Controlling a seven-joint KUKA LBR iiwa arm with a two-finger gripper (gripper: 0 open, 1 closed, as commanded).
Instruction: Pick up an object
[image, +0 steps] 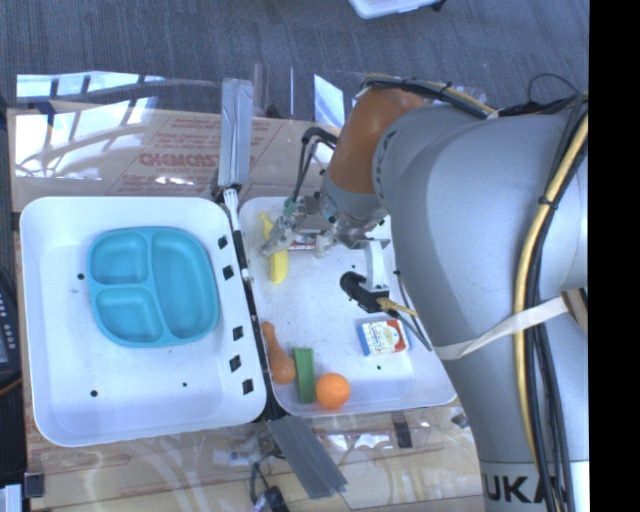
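Note:
My gripper (303, 232) hangs low over the far left part of the right bin (330, 345). A yellow banana-shaped piece (277, 263) lies right beside and partly under it, against the bin's left wall; I cannot tell whether they touch. Nearer the front of the same bin lie an orange ball (332, 390), a green block (303, 362), an orange carrot-like piece (277, 358) and a small blue, white and red carton (383, 337). The arm's bulk hides the bin's right side.
The left bin (60, 390) holds a blue divided plate (153, 284) near its middle. A ridge with black clips (240, 300) separates the two bins. Flat cardboard (180, 155) lies behind them.

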